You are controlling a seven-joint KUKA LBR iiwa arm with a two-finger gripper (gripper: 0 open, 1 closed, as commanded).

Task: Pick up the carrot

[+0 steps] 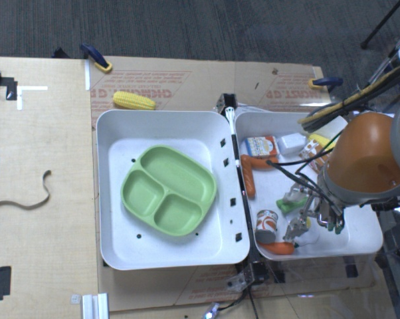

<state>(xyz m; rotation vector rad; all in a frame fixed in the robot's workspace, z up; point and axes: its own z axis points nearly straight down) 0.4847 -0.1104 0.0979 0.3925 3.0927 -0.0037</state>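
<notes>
The carrot (248,180) is a long orange piece lying along the left wall of the right bin (359,244), pointing toward the front. My gripper (300,226) hangs low over the middle of the right bin, to the right of the carrot and apart from it. It is just beside a small can (266,224) and a green item (290,205). Nothing shows held in it. The arm's orange band (366,155) covers the bin's right part.
A second orange-red piece (277,248) lies at the right bin's front wall. A white and orange box (261,145) and small packets sit at its back. The left bin (113,244) holds a green divided plate (169,190). A corn cob (134,100) lies behind it.
</notes>
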